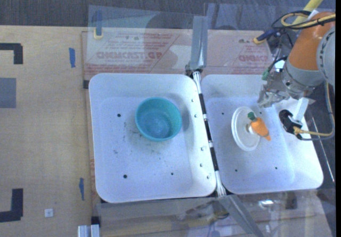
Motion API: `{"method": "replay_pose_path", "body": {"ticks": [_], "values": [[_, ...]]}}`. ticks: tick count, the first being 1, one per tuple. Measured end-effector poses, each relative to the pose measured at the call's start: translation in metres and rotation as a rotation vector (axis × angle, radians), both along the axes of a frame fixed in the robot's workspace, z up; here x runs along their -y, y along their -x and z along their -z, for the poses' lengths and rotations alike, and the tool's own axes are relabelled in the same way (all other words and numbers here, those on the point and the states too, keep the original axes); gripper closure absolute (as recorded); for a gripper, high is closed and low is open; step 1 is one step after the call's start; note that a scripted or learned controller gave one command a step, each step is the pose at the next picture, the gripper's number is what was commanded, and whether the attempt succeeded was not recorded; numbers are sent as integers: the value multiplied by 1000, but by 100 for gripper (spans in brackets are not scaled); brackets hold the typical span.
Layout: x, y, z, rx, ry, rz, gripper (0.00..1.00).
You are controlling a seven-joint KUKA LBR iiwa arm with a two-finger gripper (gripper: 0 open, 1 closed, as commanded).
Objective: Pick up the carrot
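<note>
The gripper hung over the upper right part of the right bin, above and just to the right of the carrot. Whether it was spread or pressed together could not be told from this slanted view; its tip showed as a pale grey metal cluster with nothing visibly pinched in it. It stood apart from the carrot, with a strip of white bin floor between the two.

The carrot lay free, resting on the right edge of a small white plate. Its orange body pointed down and to the right, partly past the plate's rim, and its green top sat toward the plate's middle, on the side away from the arm. The plate lay flat on the floor of the right bin, to the left of and below the gripper.

Behind the gripper, the arm rose to the upper right of the carrot, grey at the wrist with its orange band above. A black cable with a yellow end trailed down from the wrist, to the right of the carrot.

Farther from the carrot, across the divider between the bins, the left bin held a teal bowl standing upright and open near its middle. Both bins sat on a wooden bench, which stretched well to the left of the carrot.
</note>
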State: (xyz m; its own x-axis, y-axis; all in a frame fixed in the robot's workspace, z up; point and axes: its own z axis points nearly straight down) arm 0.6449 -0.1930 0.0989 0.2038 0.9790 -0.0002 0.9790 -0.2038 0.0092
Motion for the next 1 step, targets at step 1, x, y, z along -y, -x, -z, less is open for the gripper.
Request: {"method": "replay_pose_path", "body": {"ticks": [1], "values": [[2,34,-106,-5,1,-235,100]]}}
